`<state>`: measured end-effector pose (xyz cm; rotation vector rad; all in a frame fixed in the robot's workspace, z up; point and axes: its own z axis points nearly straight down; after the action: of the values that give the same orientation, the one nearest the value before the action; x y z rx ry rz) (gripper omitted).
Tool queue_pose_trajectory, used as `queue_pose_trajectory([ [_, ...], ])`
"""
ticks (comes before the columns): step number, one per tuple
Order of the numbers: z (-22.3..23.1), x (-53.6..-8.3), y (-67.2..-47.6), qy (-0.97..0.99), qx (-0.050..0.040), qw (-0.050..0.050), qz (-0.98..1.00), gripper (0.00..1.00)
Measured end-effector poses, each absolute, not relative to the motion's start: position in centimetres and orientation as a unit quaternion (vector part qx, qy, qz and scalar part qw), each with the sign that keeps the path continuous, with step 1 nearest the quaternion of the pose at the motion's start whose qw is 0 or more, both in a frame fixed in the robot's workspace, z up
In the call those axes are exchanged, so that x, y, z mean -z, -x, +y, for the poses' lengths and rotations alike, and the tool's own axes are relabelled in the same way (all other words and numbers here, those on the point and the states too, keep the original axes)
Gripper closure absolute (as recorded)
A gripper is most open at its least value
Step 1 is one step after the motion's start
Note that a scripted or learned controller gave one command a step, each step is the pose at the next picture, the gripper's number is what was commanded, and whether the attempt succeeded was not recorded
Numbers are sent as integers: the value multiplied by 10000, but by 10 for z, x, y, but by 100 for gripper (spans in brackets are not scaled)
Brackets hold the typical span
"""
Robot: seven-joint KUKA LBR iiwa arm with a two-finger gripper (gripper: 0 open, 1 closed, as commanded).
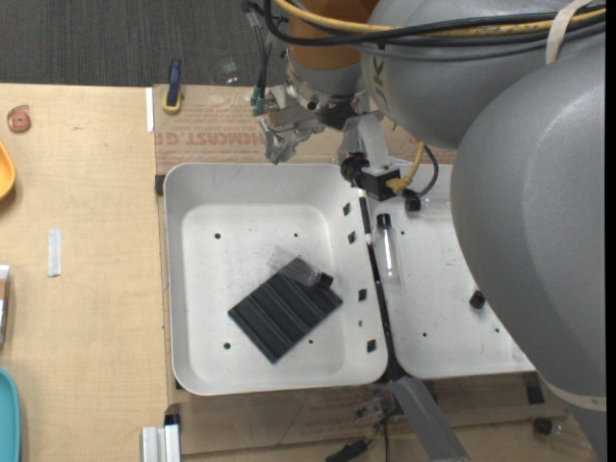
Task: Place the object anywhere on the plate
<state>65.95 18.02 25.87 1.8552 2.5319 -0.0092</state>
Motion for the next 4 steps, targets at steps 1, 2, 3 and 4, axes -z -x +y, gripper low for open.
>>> queue_pose_trajectory([
  [1,221,-308,-625,-5149,6,10,8573,100],
  [2,205,-311,-599,-4464,13,2,8948,100],
  [3,218,-390,-600,-3094,1,15,9509,100],
  [4,228,-339,-627,-1265,2,4,9920,100],
])
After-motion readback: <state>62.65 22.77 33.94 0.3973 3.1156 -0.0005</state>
